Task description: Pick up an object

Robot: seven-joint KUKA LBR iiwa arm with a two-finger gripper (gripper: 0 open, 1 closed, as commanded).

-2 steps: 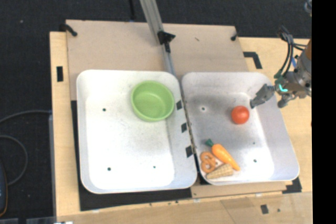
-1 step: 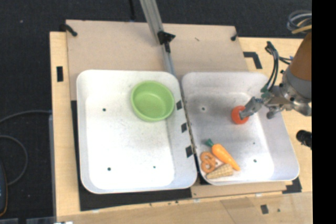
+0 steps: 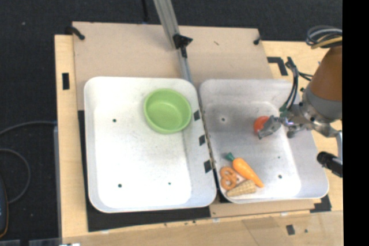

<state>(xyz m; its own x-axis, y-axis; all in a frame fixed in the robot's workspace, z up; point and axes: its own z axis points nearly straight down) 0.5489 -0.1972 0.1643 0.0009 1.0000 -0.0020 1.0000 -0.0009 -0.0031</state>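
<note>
Single arm enters over the right edge of the table; gripper sits low over the right bin, roughly mid-bin and a little toward its far wall

Nearest candidate: small red object, lying on the bin floor just left of the gripper tip, touching or nearly touching it. Partly covered by the gripper, so its shape and long axis cannot be read. It looks compact rather than elongated

Gripper state: cannot tell how far the jaws stand apart at this resolution, and cannot confirm anything is held; the red object appears to be beside the tip, not clearly between anything

Key relation: the red object lies toward the left bin from the gripper, a very short way off, at about the same depth in the bin. Judgement: a grasp here needs a slight shift toward the divider between the bins, then closure

Other items in right bin: carrot, long axis diagonal, leafy end toward the divider, near the front wall; pretzel and cone just beside it at the near-left corner. All well apart from the gripper

Left bin holds a green bowl, upright, near its far-right corner
</note>
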